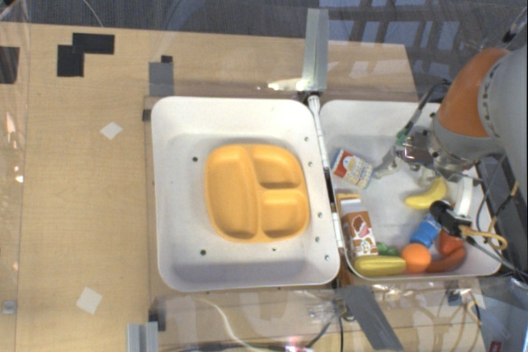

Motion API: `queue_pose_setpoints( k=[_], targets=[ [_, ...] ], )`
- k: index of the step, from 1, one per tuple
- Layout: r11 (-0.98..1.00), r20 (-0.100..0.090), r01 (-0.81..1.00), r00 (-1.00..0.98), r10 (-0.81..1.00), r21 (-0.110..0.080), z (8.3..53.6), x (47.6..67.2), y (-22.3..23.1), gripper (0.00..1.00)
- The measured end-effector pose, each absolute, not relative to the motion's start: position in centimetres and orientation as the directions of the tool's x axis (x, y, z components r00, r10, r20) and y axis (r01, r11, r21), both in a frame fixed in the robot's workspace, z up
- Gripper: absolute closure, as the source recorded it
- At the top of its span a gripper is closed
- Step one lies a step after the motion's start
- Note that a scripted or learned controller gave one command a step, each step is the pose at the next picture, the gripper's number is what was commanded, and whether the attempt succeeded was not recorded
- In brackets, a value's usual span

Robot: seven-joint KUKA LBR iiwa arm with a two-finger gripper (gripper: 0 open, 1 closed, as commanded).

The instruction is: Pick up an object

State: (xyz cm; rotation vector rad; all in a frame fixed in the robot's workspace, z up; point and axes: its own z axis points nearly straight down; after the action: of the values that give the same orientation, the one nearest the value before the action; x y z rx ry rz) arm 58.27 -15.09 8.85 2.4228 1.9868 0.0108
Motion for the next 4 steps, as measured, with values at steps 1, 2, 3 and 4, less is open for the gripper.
queue_pose_setpoints(
  k=[1,2,3,4],
  targets=[
    [-0.153,-0.015,0.988,0.154,0.988,0.019,8.9,63.0,-11.1,0.00],
    [0.001,-0.007,1.000,-0.001,1.000,0.015,19.8,58.3,-19.1,0.00],
    [-0.292,0.001,0.957,0.292,0.957,0.001,12.0,67.0,-14.5,0.00],
    [0.140,-0.004,0.990,-0.140,0.990,0.009,15.6,64.8,-18.7,0.00]
  ],
)
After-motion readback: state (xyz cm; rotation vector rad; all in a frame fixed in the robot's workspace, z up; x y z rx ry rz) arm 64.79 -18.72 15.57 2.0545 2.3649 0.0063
